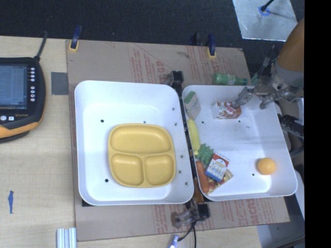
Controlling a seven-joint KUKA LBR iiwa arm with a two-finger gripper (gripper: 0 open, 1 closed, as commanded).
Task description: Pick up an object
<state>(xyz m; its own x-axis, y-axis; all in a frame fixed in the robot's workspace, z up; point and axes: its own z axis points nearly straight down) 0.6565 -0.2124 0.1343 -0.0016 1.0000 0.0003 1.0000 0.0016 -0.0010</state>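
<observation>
At the near edge of the right bin (269, 190), along its left wall, a small cluster crowds together: a colourful snack packet (217, 168) lies tilted on top of an orange carrot-like piece (202, 180), with a green leafy piece (205, 152) touching it just behind. A yellow corn cob (193, 133) runs lengthwise against the same wall, and beyond it a grey-white striped cup (193, 106) sits tilted in the bin's far left corner. An orange ball (266, 166) rests alone near the bin's right side, well apart from the cluster.

Further back in that bin, a red-and-white packet (227, 110) lies flat on the floor. The gripper (239, 104) reaches in from the right and its tip sits at the packet's right edge, touching or just above it; whether its 2 fingers are apart or together cannot be told at this size. The bare floor around the packet leaves it apart from the cup and the corn.

The left bin (90, 138) holds 1 yellow divided plate (141, 155) with 3 compartments.

Past the right bin's far rim, a green bottle (229, 79) lies on its side on the cardboard sheet (134, 61), and 2 blue clamps (75, 35) pin the sheet's far edge. A control pendant (18, 97) rests at the bench's far left.
</observation>
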